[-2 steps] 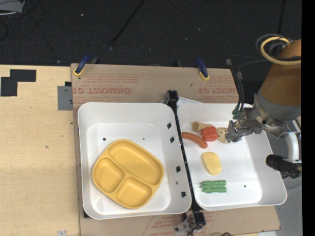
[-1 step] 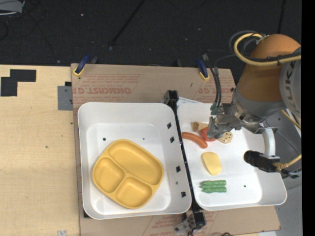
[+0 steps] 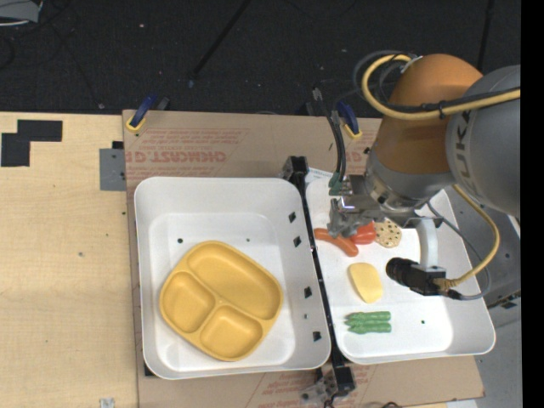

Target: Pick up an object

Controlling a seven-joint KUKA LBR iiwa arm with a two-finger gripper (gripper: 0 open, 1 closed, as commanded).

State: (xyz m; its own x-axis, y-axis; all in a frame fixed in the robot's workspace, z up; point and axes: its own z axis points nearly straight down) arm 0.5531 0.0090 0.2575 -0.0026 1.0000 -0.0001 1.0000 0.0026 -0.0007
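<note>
Where the worktop (image 3: pixel 59 262) begins at the far left, we note bare light wood with black marks, then a cardboard sheet (image 3: pixel 221 147) held by blue-and-yellow clamps under both bins. We record the left bin (image 3: pixel 212 198) next, holding a yellow divided plate (image 3: pixel 221 299) with three compartments, lying flat and slightly turned. Past the black divider we find the right bin (image 3: pixel 442 330). Within it lie an orange carrot-like piece (image 3: pixel 337 242) near the divider, a red item (image 3: pixel 365 235) touching it, a pale yellow wedge (image 3: pixel 366 282) below, a green bean bundle (image 3: pixel 368 322) nearer the front rim, and a spotted tan cookie (image 3: pixel 389 233) further right. We place the claw (image 3: pixel 344 221) directly over the orange and red pieces, low in the bin. We cannot tell whether it is released or clenched. A black cylinder (image 3: pixel 412 275) hangs off the arm to the right.
</note>
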